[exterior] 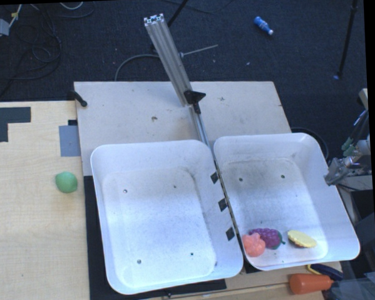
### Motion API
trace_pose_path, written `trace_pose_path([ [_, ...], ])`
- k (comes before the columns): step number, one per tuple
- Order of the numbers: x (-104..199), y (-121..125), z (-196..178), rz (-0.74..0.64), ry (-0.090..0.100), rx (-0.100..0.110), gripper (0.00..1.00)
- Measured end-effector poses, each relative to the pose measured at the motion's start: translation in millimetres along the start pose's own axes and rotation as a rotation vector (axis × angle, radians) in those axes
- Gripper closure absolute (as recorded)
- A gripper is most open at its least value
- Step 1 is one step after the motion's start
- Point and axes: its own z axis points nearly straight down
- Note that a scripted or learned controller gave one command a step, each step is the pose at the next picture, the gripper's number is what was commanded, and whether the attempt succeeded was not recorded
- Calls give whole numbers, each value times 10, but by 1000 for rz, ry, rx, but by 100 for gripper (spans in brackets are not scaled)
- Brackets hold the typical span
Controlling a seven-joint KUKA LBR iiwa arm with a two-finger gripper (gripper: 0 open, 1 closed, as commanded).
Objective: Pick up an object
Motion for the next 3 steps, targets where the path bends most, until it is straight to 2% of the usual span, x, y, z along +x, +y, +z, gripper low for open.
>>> trace_pose_path([
  [1, 474, -34, 23, -3, 1, 1, 100],
  [3, 1436, 134, 357, -3, 1, 3, 100],
])
